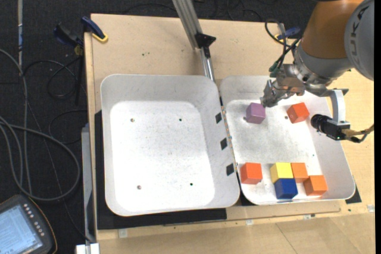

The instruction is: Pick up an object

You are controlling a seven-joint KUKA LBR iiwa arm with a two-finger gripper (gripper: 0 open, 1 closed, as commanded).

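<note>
Camera view: the gripper (271, 96) hangs low over the right bin (271, 143), just above and right of a purple cube (255, 112) near the bin's far left. Whether its fingers are parted or closed cannot be told. The cube sits slightly skewed to the bin's edges, with no long axis. An orange cube (297, 112) lies to its right; more blocks (284, 179) line the near rim.
</note>
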